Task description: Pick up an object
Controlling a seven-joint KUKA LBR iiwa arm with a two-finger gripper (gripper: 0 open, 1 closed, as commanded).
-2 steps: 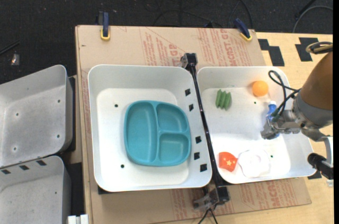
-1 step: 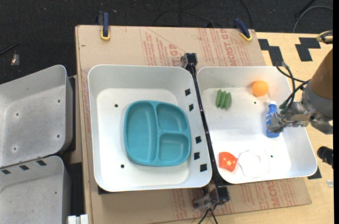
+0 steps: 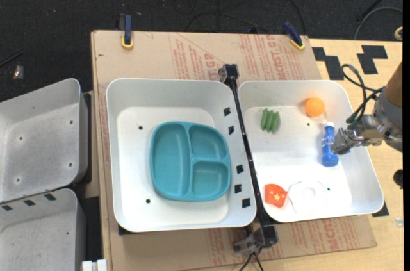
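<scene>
From the fixed overhead camera: cardboard-topped table (image 3: pixel 192 49) with two blue-and-yellow clamps at its far edge, one on the left (image 3: pixel 127 31) and one toward the right (image 3: pixel 294 35). Dark floor beyond, strewn with cables. Further white trays (image 3: pixel 38 135) off the table's left side.

Two shallow white bins side by side, meeting along a black centre strip. Left bin (image 3: pixel 128 103) with a teal divided plate (image 3: pixel 190 161) lying flat, three compartments, nothing seen in them.

Right bin (image 3: pixel 359 186) with several small things, well apart from each other: a green ribbed piece (image 3: pixel 270 120) near the far left, an orange ball (image 3: pixel 314 107) near the far right, a red-orange item (image 3: pixel 275 195) at the near edge, and just beside it a pale round white thing (image 3: pixel 306 194), hard to make out against the bin.

Blue bottle-like object (image 3: pixel 328 147), slim with a rounded base, toward the bin's right side, below the orange ball. Claw (image 3: pixel 341 143) reaching in from the right, right up against that blue object at its upper part; cannot tell whether wide or closed, or whether gripping it. Grey arm behind, cables trailing over the bin's right rim.
</scene>
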